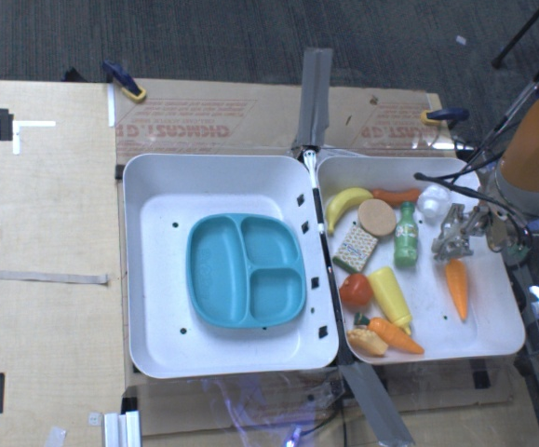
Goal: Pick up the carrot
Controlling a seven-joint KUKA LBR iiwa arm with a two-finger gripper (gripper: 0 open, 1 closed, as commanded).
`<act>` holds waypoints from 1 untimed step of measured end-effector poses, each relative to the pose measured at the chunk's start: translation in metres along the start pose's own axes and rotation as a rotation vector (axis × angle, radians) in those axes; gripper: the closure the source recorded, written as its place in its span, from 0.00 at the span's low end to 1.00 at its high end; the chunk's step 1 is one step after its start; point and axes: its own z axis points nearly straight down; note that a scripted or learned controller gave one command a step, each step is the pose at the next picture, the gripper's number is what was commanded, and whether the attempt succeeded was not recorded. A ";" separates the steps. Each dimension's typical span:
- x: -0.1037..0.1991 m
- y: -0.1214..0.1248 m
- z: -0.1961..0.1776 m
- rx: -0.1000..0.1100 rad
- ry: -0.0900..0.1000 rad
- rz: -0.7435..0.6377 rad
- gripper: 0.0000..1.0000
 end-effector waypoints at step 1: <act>0.083 -0.010 0.010 -0.003 0.007 -0.319 1.00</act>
